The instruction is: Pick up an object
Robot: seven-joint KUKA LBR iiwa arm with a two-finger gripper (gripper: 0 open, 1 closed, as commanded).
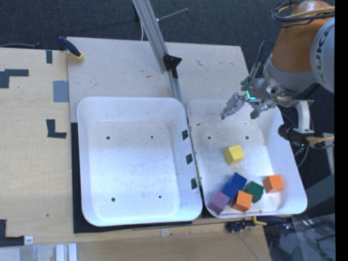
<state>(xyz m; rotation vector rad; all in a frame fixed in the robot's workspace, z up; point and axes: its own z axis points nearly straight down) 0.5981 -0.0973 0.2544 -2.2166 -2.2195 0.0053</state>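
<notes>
- The grey KUKA arm with the orange band (pixel 298 34) is reaching in from three o'clock and hanging over the far end of the right shallow white plastic bin (pixel 283 159).
- Its two-finger metal gripper (pixel 243 109) is hovering near the bin's twelve o'clock rim, with the fingers standing apart and nothing lying between them.
- A small yellow cube (pixel 235 154) is sitting alone near the middle of the right bin, at about six o'clock from the gripper and well apart from it.
- A cluster of blocks is crowding the bin's six o'clock end: a blue block (pixel 234 185) is lying at the cluster's twelve o'clock side, touching a dark green block (pixel 254 191) at its four o'clock.
- A purple block (pixel 219 202) is resting at the blue block's seven o'clock, close against the bin's near-left corner.
- One orange cube (pixel 242 200) is sitting between the purple and green blocks, just beside both.
- A second orange cube (pixel 273 183) is lying at the green block's two o'clock, near the bin's right wall.
- The left shallow white plastic bin (pixel 87 113) is lying at nine o'clock of the right bin, edges touching, on the pale wooden bench (pixel 109 64).
- A slanted grey metal rail (pixel 152 29) is crossing the bench at twelve o'clock.
- A blue-and-yellow clamp-like tool (pixel 70 48) is lying at the bench's ten o'clock corner.
</notes>
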